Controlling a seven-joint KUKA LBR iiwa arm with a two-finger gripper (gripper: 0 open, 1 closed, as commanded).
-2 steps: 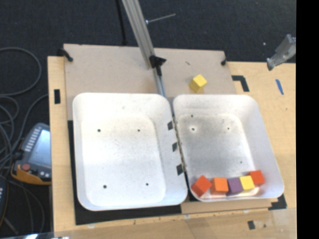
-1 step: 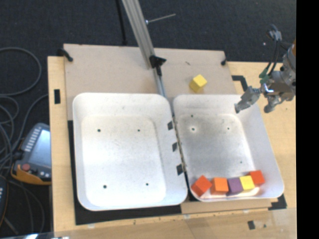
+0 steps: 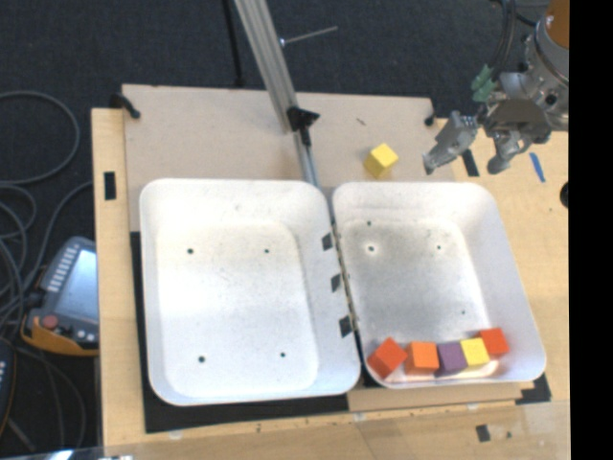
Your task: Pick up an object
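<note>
Camera view, looking down at a slant, has the gripper [image 3: 474,153] hanging above the far right corner of the right bin [image 3: 508,247], its two fingers spread apart with nothing between them. The likely targets are a row of blocks crowded against the near wall of that bin: an orange-red block [image 3: 388,356], an orange block [image 3: 423,356], a purple block [image 3: 450,356], a yellow block [image 3: 475,353] and a red block [image 3: 494,342], each touching or almost touching its neighbour. That crowding is the main hazard, I judge: a finger coming down may land on top of a neighbouring block instead of beside the chosen one, or may catch the bin's sloping wall, so the close slips off or grabs nothing. A lone yellow cube [image 3: 381,159] sits outside the bins on the surface [image 3: 211,132], near the gripper; it is free on all sides, yet a glancing touch could knock it away. The left bin [image 3: 163,286] holds no blocks.
</note>
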